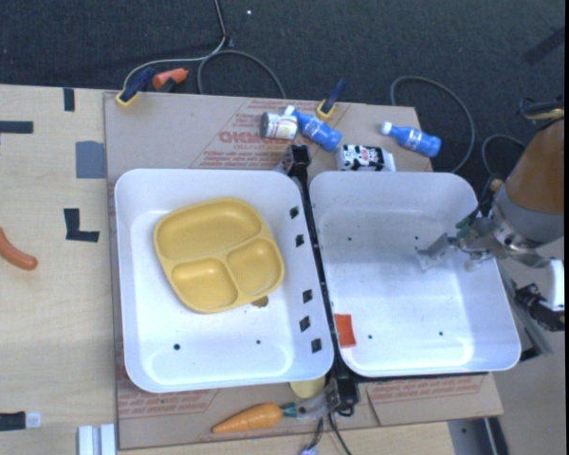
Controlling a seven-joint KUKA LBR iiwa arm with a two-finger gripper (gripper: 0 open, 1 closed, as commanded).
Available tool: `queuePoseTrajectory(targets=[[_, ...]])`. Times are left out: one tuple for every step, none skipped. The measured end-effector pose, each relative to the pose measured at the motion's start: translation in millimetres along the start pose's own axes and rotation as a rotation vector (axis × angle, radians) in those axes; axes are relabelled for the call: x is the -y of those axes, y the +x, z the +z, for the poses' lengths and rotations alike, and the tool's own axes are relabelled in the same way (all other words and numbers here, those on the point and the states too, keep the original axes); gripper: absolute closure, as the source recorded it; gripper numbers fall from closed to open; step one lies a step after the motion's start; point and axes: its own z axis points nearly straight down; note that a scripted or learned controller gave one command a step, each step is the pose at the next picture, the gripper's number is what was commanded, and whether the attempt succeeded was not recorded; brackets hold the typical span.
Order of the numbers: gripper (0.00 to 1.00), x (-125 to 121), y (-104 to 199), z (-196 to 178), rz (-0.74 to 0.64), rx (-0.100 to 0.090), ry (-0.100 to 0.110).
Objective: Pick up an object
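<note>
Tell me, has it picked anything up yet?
Not that I can see. The pincer sits low at the right bin's far right side, with nothing visibly between its fingers. The yellow plate lies untouched in the left bin. The whole pick still seems left to do.

My arm [536, 183] reaches in from the right, its orange band uppermost and the grey wrist below it, angled down and to the left. The gripper [446, 252] hangs at the far end, low and tilted, with two fingers [430, 254] spread apart and nothing between them. A white fitting on the arm juts out behind and below the claw.
</note>
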Motion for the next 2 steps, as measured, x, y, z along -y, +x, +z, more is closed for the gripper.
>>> queuePoseTrajectory(targets=[[0.00,-110.1,54.7,47.5,-0.014,-0.004,-0.004],[0.00,-72.6,101.3,44.1,-0.009,-0.003,-0.001]])
